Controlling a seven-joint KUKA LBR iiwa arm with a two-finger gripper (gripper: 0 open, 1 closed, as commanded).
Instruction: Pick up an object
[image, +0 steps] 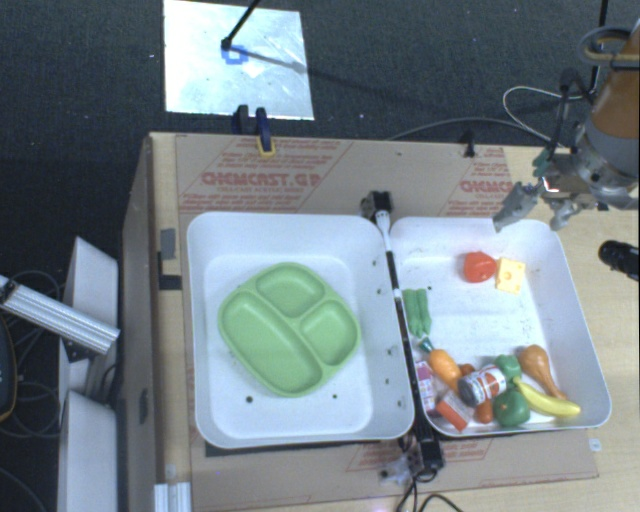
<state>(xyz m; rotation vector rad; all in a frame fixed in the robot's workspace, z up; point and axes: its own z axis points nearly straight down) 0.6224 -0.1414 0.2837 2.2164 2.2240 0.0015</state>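
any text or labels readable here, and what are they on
"CHEMCAST GP", in red, upside down: on the brown protective sheet behind the left bin.
The same red print, only in part, on the sheet behind the right bin.
The small can has a red and white label, too blurred to read.

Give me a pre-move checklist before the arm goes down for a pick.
1. Gripper above the right bin's far rim, fingers spread with nothing between them: ok.
2. Red tomato and yellow cheese lie apart from the pile, easy targets: ok.
3. Banana, can and carrot crowd the near corner: not ok for a clean grasp.
4. Green plate sits flat in the left bin: ok.
5. Grip firmness on any item: cannot tell.
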